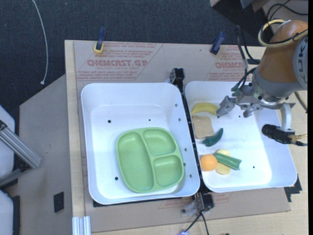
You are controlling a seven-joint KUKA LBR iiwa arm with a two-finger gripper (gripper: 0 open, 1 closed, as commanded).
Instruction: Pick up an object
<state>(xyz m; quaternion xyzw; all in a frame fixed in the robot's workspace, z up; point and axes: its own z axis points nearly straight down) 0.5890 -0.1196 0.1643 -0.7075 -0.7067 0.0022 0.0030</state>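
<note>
The right bin (274, 175) holds several toy foods along its left side: a yellow banana (204, 108), a tan bread slice (202, 127), a dark green pepper (213, 137), an orange (209, 162) and a yellow piece under a green one (228, 161). My gripper (237, 109) hangs over the upper part of this bin, just right of the banana. Its two fingers are spread open with nothing between them.
In the left bin (98, 106) lies a green divided plate (149, 158). A black clamp (177, 75) sits at the top of the wall between the bins. A black part of the arm (276, 132) juts out over the right bin's right side.
</note>
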